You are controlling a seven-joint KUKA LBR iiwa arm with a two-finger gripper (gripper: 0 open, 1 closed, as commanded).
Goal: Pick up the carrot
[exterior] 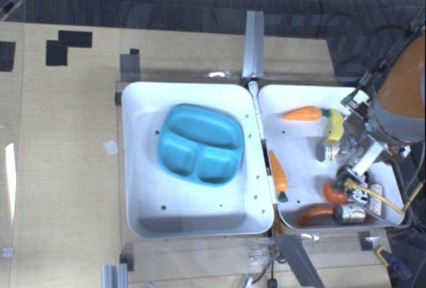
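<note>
End effector [347, 181] low in the right bin [301, 147], near its front right corner, hanging off the grey arm [399, 104] with the orange band. Opening of the end effector: cannot tell, tip lost among clutter. Nothing plainly gripped.

Right at the tip, a red tomato-like thing [335, 193]; just in front of that, a brown sausage [314, 215] and a dark can [351, 215] along the near wall. Just behind the end effector, a small silvery can [327, 151], with a yellow banana [335, 126] beyond it.

Left of the end effector, a carrot [278, 175] against the dividing wall, lengthwise, green end toward the front. Farther back and to the left, a second carrot [303, 114] crosswise near the far wall, green end just beside the banana. Both apart from the end effector.

Farther left still, the left bin [143, 213] with a blue divided tray [198, 143] inside. Beyond both, the pale counter [60, 160].
</note>
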